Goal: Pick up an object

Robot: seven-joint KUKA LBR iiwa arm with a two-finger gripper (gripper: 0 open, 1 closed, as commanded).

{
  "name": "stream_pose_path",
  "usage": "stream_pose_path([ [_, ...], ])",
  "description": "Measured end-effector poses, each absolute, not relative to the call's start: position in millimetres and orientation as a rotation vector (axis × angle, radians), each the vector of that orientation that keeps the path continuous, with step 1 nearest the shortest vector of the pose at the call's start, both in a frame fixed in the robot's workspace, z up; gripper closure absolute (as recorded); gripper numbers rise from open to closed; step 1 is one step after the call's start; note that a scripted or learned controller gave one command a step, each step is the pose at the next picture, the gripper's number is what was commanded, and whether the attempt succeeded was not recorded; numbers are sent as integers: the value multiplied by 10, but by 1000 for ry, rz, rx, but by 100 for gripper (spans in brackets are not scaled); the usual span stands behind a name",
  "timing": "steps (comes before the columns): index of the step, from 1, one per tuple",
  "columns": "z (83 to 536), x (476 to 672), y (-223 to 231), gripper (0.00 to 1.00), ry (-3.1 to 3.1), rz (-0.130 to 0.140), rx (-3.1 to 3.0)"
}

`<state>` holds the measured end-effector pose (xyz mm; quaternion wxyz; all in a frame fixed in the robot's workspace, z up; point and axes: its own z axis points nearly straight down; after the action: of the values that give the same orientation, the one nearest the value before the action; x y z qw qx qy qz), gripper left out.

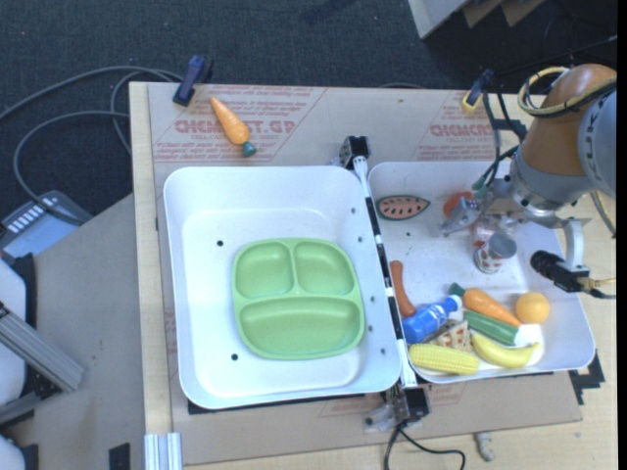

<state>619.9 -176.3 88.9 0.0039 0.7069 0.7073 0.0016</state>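
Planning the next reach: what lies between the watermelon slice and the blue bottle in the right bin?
In the camera view, the hot dog lies between the watermelon slice and the blue bottle, along the right bin's left wall.

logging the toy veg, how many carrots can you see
2. One carrot lies on the cardboard beyond the left bin. The other carrot is in the right bin's pile by the orange. More may be hidden.

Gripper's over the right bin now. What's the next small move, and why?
Probably lower straight down onto the small can. The gripper hangs right above it in the right bin, and the can stands apart from the crowded food pile at the near end, so a grasp should be cleaner there.
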Motion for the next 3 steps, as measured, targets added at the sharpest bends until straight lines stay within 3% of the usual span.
stream_pose_path([
  [1, 891, 6695, -1882, 0, 2221, 8, 2214],
  [2, 981, 6693, -1885, 100, 2220, 7, 2213],
  [3, 856, 6672, -1514, 100, 2222, 2, 2220],
])
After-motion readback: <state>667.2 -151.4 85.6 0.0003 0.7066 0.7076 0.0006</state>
